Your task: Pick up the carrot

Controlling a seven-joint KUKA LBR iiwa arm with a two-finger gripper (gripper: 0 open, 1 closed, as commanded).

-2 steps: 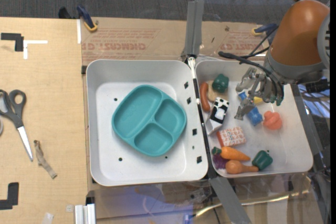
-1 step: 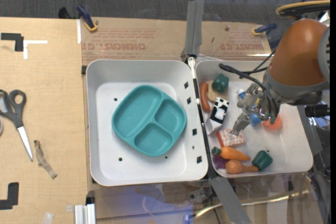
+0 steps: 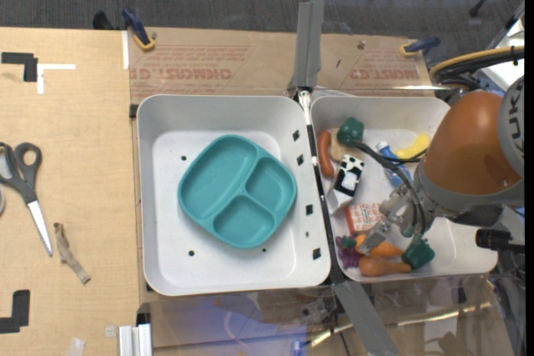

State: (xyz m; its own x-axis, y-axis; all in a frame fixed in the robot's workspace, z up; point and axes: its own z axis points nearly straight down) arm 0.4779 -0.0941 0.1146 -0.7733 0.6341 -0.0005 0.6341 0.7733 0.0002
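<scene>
Low in the right bin point(image 3: 467, 267), toward the frame's lower right, the carrot point(image 3: 385, 265) lies against the near wall — just beside a green block point(image 3: 420, 254). Directly above it hangs the gripper point(image 3: 392, 223); whether its jaws are released or clenched, I cannot tell. A teal divided plate point(image 3: 239, 192) sits in the left bin point(image 3: 158, 204).

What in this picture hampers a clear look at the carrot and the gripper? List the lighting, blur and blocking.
Camera view: even, soft light, faint shadows inside the left bin; the teal plate is sharp; the gripper is slightly blurred and cluttered against toys, so its fingers are unclear; the orange band hides part of the right bin; the carrot lies near the front wall, partly overlapped.
</scene>
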